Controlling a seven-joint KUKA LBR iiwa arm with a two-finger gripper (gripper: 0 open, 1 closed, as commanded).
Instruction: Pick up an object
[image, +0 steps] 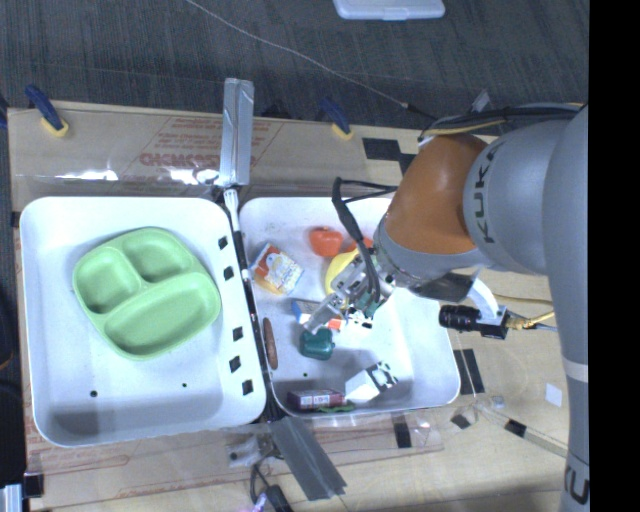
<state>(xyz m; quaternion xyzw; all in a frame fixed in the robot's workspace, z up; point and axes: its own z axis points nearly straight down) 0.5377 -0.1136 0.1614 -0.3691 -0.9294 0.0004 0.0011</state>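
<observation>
Reaching in from the right, the single grey arm (520, 200) with its orange band (435, 195) hangs over the right-hand bin (425, 375), one of two shallow white bins set side by side on the bench. Its gripper (340, 305) sits low among the clutter near the middle of that bin, pointing down and to the left; how far it is open, and whether anything is between its tips, I cannot tell, since the metal blurs into the objects beneath.

The left bin (60, 400) holds one thing: a green divided plate (145, 290) with three compartments, its long axis running from upper left to lower right.

In the right bin I count about six loose items. One dark teal object (317, 345) lies just below the gripper, close to touching it. One orange-red round object (325, 240) sits near the bin's upper edge, and one yellow object (341, 268) lies just beside it, partly under the arm. One small packet with orange and white print (278, 270) rests near the left wall, tilted. One flat dark packet (320, 401) lies along the bottom wall, its long axis parallel to that wall, and one white item with black marks (370, 381) sits just right of it, angled up to the right.
</observation>
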